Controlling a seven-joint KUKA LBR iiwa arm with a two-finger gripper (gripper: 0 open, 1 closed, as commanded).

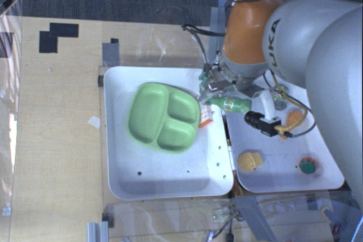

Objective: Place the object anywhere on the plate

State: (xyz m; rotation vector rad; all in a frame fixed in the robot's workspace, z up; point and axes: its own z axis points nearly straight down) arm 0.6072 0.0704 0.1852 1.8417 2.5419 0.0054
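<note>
Grey metal forms the gripper (211,85), which hangs below the orange band of the arm (317,37), over the seam between the 2 white bins. Whether it is spread or closed cannot be told from this angle, because the wrist covers it from above.

Just beneath and to the right of the gripper lies a green bottle (229,103) on its side, pointing left toward the plate. It looks like the object in the task. Its left end sits right at the gripper, but the view does not show whether it is grasped or only lying under the tool (so treat the hold as unconfirmed).

Touching the plate's right edge, a small orange and white packet (205,115) lies in the left bin (164,184).

The green plate (161,116) has 3 compartments and rests in the middle of the left bin, tilted a little. Nothing lies on it, so the placing is judged not yet done. The bottle is near its right rim, and a short move leftward would likely bring it over a compartment.

In the right bin (283,178) lie a tan, round, biscuit-like item (250,160), a small green and red object (308,165), and an orange piece (294,118) beside black cabling (262,121). These sit well apart from the plate.

Both bins rest on a pale wooden bench (57,139).
</note>
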